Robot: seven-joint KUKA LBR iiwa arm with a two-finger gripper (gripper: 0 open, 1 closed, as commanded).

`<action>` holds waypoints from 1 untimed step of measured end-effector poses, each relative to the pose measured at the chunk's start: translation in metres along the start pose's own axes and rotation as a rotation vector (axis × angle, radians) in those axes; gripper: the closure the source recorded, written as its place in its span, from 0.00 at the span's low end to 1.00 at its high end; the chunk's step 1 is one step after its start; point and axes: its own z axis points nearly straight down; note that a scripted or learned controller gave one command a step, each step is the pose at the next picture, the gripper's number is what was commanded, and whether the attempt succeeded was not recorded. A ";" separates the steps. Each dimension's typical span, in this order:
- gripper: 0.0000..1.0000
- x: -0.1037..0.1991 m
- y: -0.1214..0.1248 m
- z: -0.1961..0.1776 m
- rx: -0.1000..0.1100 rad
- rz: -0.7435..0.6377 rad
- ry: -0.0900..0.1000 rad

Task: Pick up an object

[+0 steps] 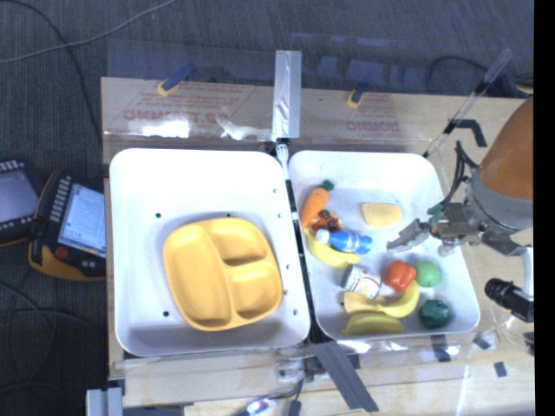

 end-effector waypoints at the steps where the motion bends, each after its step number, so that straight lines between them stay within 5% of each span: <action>1: 0.00 0.059 0.024 0.134 -0.015 -0.066 -0.003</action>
